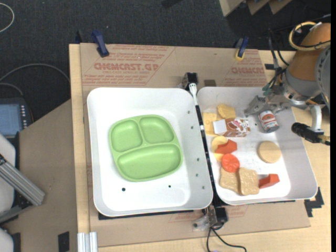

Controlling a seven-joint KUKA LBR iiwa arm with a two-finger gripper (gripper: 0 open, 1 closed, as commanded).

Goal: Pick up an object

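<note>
1. Camera view, layout: two white bins sit side by side on the cardboard-covered surface (157,62); the left bin (100,140) is at about 9 o'clock and the right bin (299,167) at about 3 o'clock.
2. Left bin: a green divided tray (145,147) lies flat near its middle, three compartments facing up.
3. Arm: the grey arm with its orange band (310,56) reaches in from about 2 o'clock, over the far corner of the right bin.
4. End effector (266,105): it hangs low over the upper part of the right bin; how far its fingers are spread I cannot tell.
5. Nearest object: a small red-and-white can (269,121) lies just beside the end effector, toward 6 o'clock; whether they touch is unclear.
6. Other objects in the right bin:
   - a red-and-white packet (237,127) at 9 o'clock of the can;
   - yellow cheese-like pieces (218,117) near the bin's left wall;
   - a round tan cookie (269,152) toward 6 o'clock of the can;
   - a red tomato-like piece (230,163);
   - two tan crackers (240,181) at the near edge;
   - a small red block (269,180) just beside the crackers.
</note>
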